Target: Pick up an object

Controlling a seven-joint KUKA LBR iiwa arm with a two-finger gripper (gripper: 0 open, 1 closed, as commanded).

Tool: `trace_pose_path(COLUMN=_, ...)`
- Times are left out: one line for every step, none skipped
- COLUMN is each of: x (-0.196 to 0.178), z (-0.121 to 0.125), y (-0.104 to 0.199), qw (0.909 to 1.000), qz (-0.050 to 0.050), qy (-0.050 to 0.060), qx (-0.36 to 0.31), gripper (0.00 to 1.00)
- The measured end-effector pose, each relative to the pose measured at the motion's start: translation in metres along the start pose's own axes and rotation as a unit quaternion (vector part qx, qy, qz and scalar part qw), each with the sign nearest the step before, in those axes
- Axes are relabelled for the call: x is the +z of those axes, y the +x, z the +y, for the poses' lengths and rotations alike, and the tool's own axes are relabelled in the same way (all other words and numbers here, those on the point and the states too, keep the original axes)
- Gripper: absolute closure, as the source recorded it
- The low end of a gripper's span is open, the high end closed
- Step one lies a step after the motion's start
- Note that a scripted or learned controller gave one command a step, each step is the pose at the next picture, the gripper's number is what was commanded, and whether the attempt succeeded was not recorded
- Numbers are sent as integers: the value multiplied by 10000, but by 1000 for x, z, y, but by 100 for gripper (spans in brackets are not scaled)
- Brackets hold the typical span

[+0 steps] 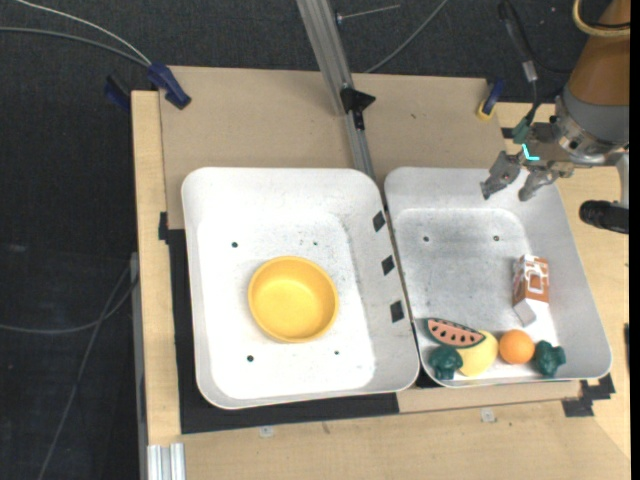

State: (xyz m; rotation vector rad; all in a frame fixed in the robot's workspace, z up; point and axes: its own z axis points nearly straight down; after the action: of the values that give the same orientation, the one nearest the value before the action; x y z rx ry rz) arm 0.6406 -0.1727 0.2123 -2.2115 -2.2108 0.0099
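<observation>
Orange ball (516, 348) lies well below the open, empty claw (513, 183) in the right bin (460, 258).

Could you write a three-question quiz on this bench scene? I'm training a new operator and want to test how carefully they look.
1. True or false: the yellow bowl lies in the left bin.
2. Which item lies nearest the orange? A) the watermelon slice B) the green piece at the bin's corner C) the bowl
3. Where is the tool relative to the right bin?

Key
1. True.
2. B.
3. Over the bin's far right corner, with its fingers spread and nothing between them, well away from the small carton and the toy food heaped along the near edge.
</observation>
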Motion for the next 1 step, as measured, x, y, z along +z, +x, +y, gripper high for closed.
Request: trace_pose_path(x=-5, z=2, y=0, qw=10000, qz=-7, qy=-40, qx=-3, gripper=0)
